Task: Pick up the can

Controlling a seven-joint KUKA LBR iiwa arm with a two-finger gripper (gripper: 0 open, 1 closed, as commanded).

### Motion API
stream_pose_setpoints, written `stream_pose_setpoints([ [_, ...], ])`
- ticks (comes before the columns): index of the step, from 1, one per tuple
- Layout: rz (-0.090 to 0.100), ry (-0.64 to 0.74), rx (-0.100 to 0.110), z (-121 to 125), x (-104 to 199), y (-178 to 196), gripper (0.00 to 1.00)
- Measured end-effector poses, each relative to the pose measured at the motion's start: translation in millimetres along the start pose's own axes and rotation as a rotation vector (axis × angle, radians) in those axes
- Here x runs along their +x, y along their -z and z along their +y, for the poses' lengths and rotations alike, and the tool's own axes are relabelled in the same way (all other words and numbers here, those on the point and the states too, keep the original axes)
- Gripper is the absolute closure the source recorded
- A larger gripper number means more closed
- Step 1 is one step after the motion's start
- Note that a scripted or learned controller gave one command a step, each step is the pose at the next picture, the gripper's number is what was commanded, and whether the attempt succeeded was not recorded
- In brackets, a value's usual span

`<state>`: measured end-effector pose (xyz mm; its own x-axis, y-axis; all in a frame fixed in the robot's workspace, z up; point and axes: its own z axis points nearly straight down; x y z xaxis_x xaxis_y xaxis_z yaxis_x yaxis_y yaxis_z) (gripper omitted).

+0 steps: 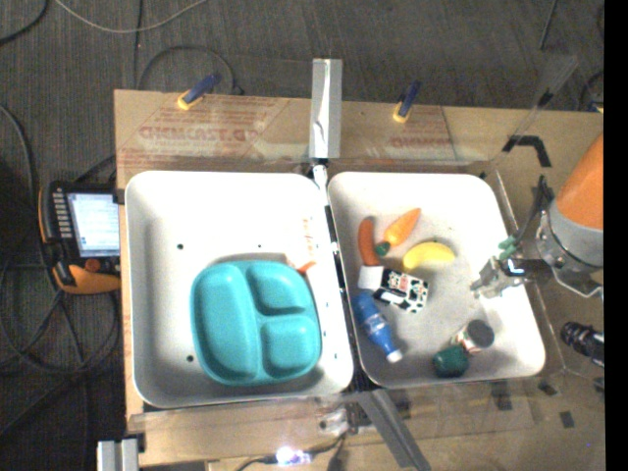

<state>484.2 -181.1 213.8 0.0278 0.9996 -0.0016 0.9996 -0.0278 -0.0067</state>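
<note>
1. The end effector (pixel 494 276) hovers over the right bin (pixel 510 214); its finger state cannot be told.
2. The can (pixel 478 335) lies just below, near the bin's front wall.
3. Best approach: descend straight, straddling the can.

The grey arm reaches in from the right, its hand (pixel 494 275) low and tilted leftward.

Claw (pixel 494 275) over rt bin's (pixel 510 224) rt edge — can (pixel 478 335) nearby, untouched.
</note>
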Motion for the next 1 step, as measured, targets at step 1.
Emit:
stream_pose_setpoints([
  [1,-0.001,-0.001,0.0,-0.1,-0.3,0.1,0.0],
])
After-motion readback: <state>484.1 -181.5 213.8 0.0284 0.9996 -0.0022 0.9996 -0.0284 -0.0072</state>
